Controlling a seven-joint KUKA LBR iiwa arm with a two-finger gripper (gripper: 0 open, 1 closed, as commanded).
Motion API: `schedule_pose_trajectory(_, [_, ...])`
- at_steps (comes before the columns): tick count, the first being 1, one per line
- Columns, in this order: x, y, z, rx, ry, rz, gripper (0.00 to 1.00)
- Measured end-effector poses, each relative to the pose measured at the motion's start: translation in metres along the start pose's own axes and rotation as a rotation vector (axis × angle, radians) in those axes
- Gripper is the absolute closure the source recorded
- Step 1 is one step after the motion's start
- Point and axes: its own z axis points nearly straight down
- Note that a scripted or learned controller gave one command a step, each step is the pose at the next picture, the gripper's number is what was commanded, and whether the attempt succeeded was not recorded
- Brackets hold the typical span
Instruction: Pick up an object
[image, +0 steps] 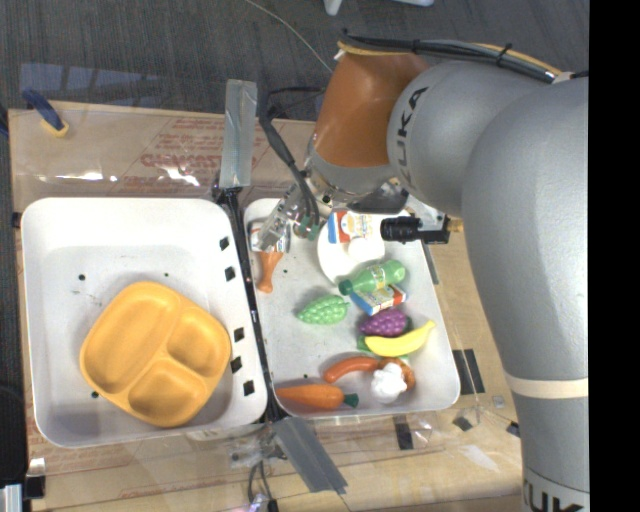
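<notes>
On the left, the left white bin (40, 300) sits on the counter (120, 140) and holds a yellow divided tray (155, 352), tilted a little, its compartments facing up. A strip of grey tape (237, 135) runs up from the gap between the two bins, and another piece of tape (308, 460) lies at the near end of that gap.

Next comes the right white bin (300, 350), crowded with toy food. Close to its left wall, near the far end, lies an orange drumstick-shaped piece (268, 268), pointing down the bin. The claw (272, 232) hangs right over the top end of that piece, just touching or nearly so; it is too tangled with cable and metal to tell whether its fingers are spread or closed, and nothing can be seen gripped between them. A black cable (285, 165) loops from the wrist down to it.

Along the near edge of the bin lies a carrot (312, 397), and just above it a red sausage (350, 367). A green bunch of grapes (322, 310) sits in the middle of the bin. Further right are a white plate (345, 255) partly under the arm, a green bottle (375, 277) with a small carton (378, 298) beside it, purple grapes (385, 322), a banana (400, 342) touching them, and a white garlic-like piece (392, 380) by the sausage's end.

The grey arm (520, 200), with its orange band (360, 110), fills the right side, reaching over the far end of the right bin
</notes>
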Motion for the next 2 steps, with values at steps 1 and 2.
schedule_pose_trajectory(1, [-0.008,-0.063,-0.001,0.001,-0.003,-0.535,1.00])
schedule_pose_trajectory(2, [0.006,-0.016,-0.005,-0.002,-0.006,-0.356,1.00])
